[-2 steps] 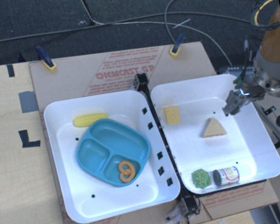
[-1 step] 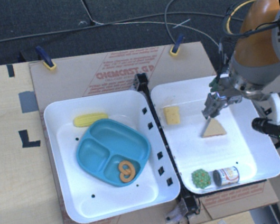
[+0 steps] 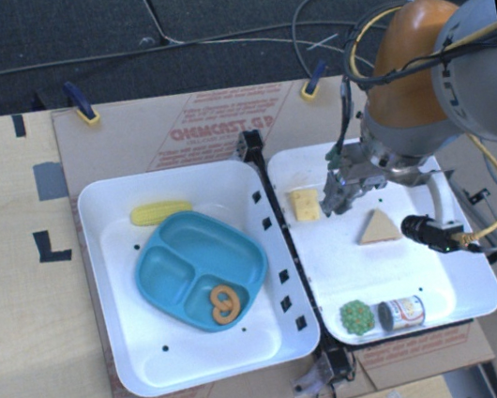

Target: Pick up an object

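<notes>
In the right bin [image 3: 457, 299] lie a yellow cheese square [image 3: 305, 204], a tan wedge [image 3: 378, 229], a green broccoli piece [image 3: 356, 316] and a small can on its side [image 3: 402, 312]. My gripper [image 3: 337, 199] hangs low over the bin's far left part, just right of the cheese square and up-left of the wedge. I see nothing between its fingers. In the left bin [image 3: 133, 356] a blue divided plate [image 3: 176, 273] holds an orange pretzel [image 3: 223, 304], and a yellow corn cob [image 3: 160, 213] lies behind the plate.
A black divider [image 3: 279, 235] runs between the two bins. Cables loop above the arm at the back. Two clamps [image 3: 83, 106] hold the cardboard base at its far edge.
</notes>
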`<state>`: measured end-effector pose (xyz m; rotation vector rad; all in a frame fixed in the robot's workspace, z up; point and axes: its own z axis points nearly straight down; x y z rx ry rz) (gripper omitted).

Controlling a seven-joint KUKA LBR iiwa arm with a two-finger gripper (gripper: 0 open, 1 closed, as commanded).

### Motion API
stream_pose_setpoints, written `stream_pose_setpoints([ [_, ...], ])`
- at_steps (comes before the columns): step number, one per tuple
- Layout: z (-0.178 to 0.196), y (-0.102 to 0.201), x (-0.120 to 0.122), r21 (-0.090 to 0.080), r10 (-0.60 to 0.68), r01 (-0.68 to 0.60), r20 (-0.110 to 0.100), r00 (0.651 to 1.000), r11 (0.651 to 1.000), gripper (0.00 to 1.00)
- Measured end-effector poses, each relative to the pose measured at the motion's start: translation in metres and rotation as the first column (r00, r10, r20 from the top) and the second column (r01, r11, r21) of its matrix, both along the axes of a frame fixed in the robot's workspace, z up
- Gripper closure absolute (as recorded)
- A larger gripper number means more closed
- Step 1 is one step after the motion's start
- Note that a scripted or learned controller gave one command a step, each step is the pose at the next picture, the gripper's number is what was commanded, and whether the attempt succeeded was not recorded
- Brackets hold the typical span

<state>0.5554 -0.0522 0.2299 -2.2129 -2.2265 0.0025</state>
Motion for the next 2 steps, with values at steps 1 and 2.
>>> stream_pose_setpoints([
  [1, -0.011, 0.052, 0.014, 0.0, 0.0, 0.0, 0.0, 1.0, 1.0, 1.0],
  [2, -0.009, 0.097, 0.017, 0.001, 0.0, 0.0, 0.001, 1.0, 1.0, 1.0],
])
